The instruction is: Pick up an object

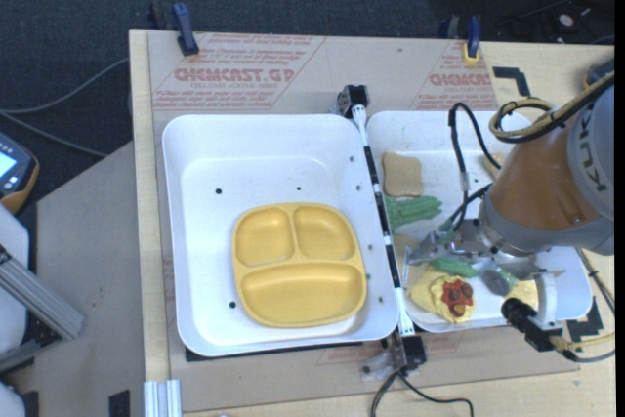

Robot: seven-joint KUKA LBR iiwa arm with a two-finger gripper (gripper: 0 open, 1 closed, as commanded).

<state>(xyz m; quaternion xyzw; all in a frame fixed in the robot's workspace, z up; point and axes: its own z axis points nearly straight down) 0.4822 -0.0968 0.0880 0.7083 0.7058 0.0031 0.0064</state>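
The gripper (447, 254) hangs low in the right bin (576, 303), right over a green toy (451, 265) lying crosswise; I cannot tell how it is set.

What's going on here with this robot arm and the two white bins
A grey and orange robot arm reaches in from the right over the right bin, its tool low among toy food items: a tan bread slice, a green piece and a yellow and red item. Nothing is visibly grasped. The left bin holds a yellow divided plate.
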